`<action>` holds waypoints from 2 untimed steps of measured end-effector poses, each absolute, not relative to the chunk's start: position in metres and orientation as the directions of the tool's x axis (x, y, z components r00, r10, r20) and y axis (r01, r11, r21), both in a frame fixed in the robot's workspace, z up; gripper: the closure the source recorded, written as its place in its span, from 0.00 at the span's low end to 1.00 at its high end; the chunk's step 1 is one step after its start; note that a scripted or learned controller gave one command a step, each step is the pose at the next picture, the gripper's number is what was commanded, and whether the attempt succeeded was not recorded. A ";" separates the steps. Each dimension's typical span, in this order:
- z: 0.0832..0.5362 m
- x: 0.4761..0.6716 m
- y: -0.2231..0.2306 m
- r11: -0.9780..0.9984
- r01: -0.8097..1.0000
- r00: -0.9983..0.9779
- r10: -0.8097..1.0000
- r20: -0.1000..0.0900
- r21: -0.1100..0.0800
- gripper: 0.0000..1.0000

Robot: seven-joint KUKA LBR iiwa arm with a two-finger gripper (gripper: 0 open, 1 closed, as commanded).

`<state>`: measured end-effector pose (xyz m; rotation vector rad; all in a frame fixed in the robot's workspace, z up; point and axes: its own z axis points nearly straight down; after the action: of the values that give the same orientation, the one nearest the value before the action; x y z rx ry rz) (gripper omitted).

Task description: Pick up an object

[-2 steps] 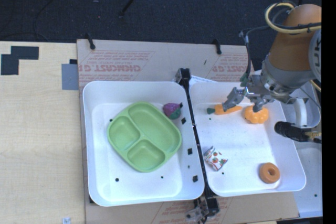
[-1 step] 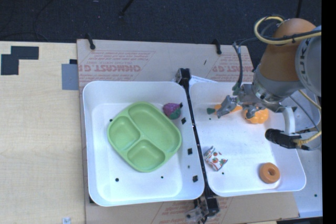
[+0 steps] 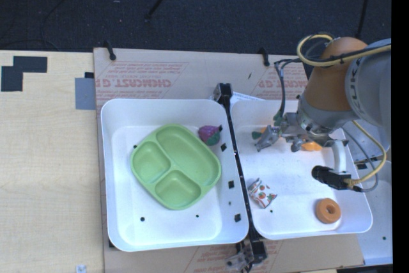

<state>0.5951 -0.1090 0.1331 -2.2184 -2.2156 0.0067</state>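
Observation:
My gripper [image 3: 281, 142] hangs low over the back of the right bin [image 3: 300, 227], open, with nothing visible between its fingers. A small green and orange item [image 3: 257, 133] lies just left of the left fingertip [image 3: 264, 141]. An orange piece [image 3: 311, 146] sits just right of the other fingertip. Farther forward in the same bin lie a small white packet with red and green print [image 3: 261, 193] and an orange donut [image 3: 328, 210]. The left bin [image 3: 121, 227] holds a green divided plate [image 3: 176, 166] and a purple item [image 3: 208, 133] at the plate's far right corner.
The grey arm with its orange band [image 3: 335, 83] covers the right bin's back right corner, and a black fitting with cables [image 3: 331, 176] hangs beside it. A black divider [image 3: 235, 169] runs between the bins. The wooden bench [image 3: 45, 169] extends to the left.

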 end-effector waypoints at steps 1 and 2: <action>0.146 0.596 -0.111 -0.005 1.000 0.005 1.000 0.001 -0.005 1.00; 0.188 0.596 -0.111 -0.002 1.000 0.002 1.000 0.000 0.001 1.00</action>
<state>0.5963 -0.1110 0.1881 -2.2239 -2.2199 -0.0010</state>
